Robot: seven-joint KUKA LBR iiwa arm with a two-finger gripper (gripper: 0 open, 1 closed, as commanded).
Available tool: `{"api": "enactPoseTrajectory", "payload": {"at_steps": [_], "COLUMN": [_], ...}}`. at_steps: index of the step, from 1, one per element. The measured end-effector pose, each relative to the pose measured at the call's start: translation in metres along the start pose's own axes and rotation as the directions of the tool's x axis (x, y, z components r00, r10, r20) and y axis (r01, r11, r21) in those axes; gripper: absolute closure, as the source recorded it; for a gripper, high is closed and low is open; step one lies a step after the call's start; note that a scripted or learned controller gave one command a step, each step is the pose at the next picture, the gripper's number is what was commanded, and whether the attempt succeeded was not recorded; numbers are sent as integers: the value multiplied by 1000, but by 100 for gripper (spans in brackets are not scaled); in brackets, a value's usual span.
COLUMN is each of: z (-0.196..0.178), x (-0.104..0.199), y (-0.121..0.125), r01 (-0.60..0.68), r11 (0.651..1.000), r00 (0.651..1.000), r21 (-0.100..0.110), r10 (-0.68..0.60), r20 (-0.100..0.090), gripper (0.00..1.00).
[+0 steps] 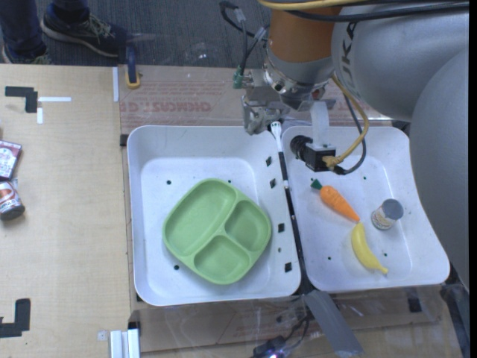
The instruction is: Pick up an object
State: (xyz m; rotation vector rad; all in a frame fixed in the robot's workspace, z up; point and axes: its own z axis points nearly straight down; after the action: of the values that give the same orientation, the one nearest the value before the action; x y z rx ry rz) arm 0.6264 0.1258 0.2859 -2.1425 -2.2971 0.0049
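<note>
Resting at the left edge of the wooden bench (67,259), well to the left of the green plate (216,230), are a small red-and-white packet (7,159) and, just below it, a small jar (9,201) cut off by the frame. A dark shoe (78,28) stands on the floor, up and to the left of the plate, beyond the bench.

The left bin (141,222) surrounds the plate. The plate has three compartments, lies flat on the bin floor and sits slightly toward the near rim.

The gripper (261,119) hangs above and slightly to the right of the plate, over the far rim where the two bins meet. It is apart from the plate and from every object, and nothing is seen in it. Whether it is parted or closed cannot be told from this angle. The grey arm (305,21), with its orange band, rises up and to the right of the plate. A black cable fitting (313,154) hangs from the wrist, to the right of the plate.

The right bin (417,200) lies directly to the right of the plate and holds the candidate objects:
- A toy carrot (339,202) lies nearest the plate, level with its upper edge.
- A yellow banana (367,250) lies farther right, level with the plate's lower half.
- A small round tin (386,215) stands farthest right, just beside the banana's upper end.
</note>
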Motion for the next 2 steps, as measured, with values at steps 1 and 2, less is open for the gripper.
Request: {"api": "enactPoseTrajectory", "payload": {"at_steps": [1, 2], "z": [0, 0], "x": [0, 0], "y": [0, 0], "r01": [0, 0], "r11": [1000, 1000], "r00": [1000, 1000], "r21": [0, 0], "r10": [0, 0], "r20": [0, 0], "gripper": [0, 0]}}
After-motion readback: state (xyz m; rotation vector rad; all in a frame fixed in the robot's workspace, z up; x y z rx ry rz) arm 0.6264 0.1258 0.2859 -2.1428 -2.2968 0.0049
